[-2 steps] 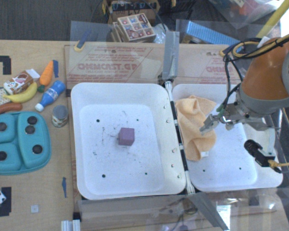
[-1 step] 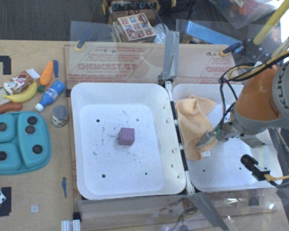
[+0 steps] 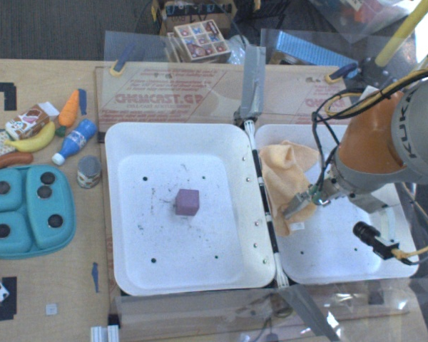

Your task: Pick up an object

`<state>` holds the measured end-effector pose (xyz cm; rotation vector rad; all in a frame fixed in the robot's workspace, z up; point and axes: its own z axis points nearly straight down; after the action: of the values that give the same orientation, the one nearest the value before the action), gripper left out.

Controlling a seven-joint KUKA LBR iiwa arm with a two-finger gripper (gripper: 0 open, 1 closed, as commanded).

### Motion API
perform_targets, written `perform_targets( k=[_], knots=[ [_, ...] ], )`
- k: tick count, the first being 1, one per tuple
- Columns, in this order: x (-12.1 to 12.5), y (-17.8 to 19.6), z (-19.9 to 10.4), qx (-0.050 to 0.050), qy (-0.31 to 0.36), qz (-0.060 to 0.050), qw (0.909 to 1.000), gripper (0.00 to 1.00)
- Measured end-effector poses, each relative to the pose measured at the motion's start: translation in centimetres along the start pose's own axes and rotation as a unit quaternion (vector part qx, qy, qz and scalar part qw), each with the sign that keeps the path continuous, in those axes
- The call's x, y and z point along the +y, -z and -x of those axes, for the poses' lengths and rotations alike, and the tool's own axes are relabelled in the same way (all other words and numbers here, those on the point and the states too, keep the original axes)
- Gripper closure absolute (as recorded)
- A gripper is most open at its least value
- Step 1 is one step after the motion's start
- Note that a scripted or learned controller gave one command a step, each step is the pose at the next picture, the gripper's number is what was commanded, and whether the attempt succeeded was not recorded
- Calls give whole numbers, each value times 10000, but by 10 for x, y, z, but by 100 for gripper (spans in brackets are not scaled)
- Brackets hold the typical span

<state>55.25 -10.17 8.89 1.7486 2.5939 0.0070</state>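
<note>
While the arm point(image 3: 374, 137) reaches in from the right, its claw point(image 3: 299, 206) sits low over the right bin point(image 3: 342, 251), right at the lower edge of a crumpled yellow cloth point(image 3: 287, 177). The metal fingertips are down against the cloth's bottom fold, but honestly I can't tell how far apart they are or whether any fabric is actually pinched between them, the angle just doesn't give it away. Most of the cloth bunches up above and slightly left of the claw, hugging the bin's left wall.

Over to the left of the claw, past the divider, there's a small purple cube point(image 3: 187, 202) sitting alone near the middle of the left bin point(image 3: 128, 155), well apart from the fingers.

Way further left, outside both bins on the wooden bench point(image 3: 43, 77), there's a pile of toy stuff: a teal tray point(image 3: 28, 212) with dark dots, a small grey can point(image 3: 89, 171), a blue bottle point(image 3: 75, 141) lying on its side, a banana point(image 3: 32, 141), a carrot point(image 3: 70, 108) and a sausage point(image 3: 7, 162).

Right of the claw and a bit lower, a black cable plug point(image 3: 371, 239) hangs off the arm above the bin floor.
</note>
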Motion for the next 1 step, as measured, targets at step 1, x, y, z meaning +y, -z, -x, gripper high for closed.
perform_targets(
  k=[1],
  knots=[
    [1,9,2,5,-22,15,10000,100]
  ],
)
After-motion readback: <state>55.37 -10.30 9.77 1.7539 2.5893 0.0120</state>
